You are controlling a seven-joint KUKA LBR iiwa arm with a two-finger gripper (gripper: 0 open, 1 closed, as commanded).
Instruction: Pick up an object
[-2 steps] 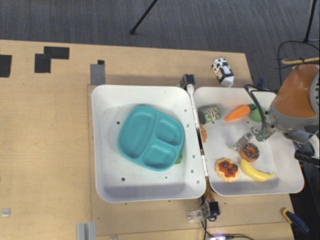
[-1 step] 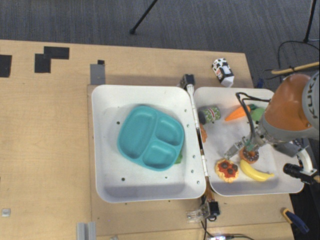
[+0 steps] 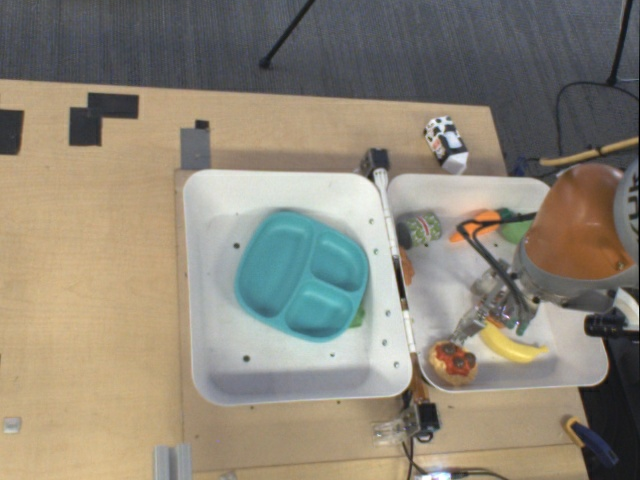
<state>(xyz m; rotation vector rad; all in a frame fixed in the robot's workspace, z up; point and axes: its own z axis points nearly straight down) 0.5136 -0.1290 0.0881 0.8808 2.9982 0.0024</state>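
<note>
We see the gripper (image 3: 470, 330) low in the right bin (image 3: 570, 373), fingers pointing down-left toward the near wall. Finger spacing is too small and cluttered to read, so we cannot tell how far open it is or whether anything sits between the fingers. Just below the fingertips, touching or nearly so, is a small pizza-like toy (image 3: 453, 361), tan with red topping, in the bin's near-left corner. Just right of the gripper lies a yellow banana (image 3: 512, 345), partly under the wrist. Above the gripper, toward the bin's far side, we see an orange carrot-like piece (image 3: 482, 220) and a green item (image 3: 517, 230) beside it, both partly covered by the arm's orange band (image 3: 582, 226). Further up-left of the gripper, a small can with a green label (image 3: 421, 230) lies on its side near the divider between bins. Well left of the gripper, the left bin (image 3: 215, 368) holds a teal sectioned plate (image 3: 303, 274), with a bit of something green peeking from under its near-right edge. Beyond the right bin's far wall, on the wooden bench (image 3: 90, 298), stands a small black-and-white carton (image 3: 445, 144), well apart from the gripper.
</note>
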